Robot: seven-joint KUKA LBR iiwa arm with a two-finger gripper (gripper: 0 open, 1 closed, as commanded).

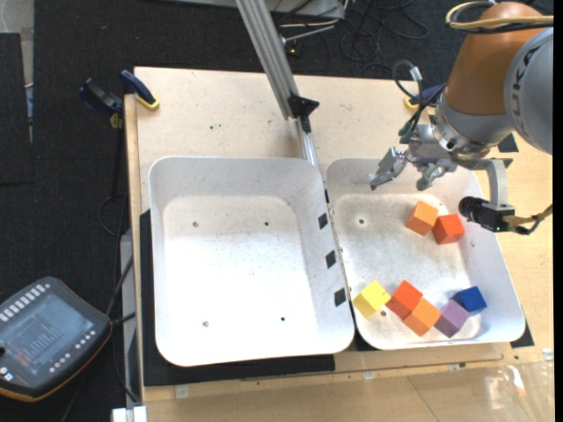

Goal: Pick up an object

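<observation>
Gripper [405,176], jaws spread and holding nothing, hangs over the far end of the right bin [506,271]. Nearest target, the light orange cube [423,216], lies just nearward and slightly right of the fingertips, touching the red-orange cube [449,228].

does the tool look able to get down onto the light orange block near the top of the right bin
Probably yes. The tool hangs open above the right white bin, just up-left of the light orange foam block. The block's top is uncovered, though the red-orange cube touching its right side may crowd one finger.
</observation>
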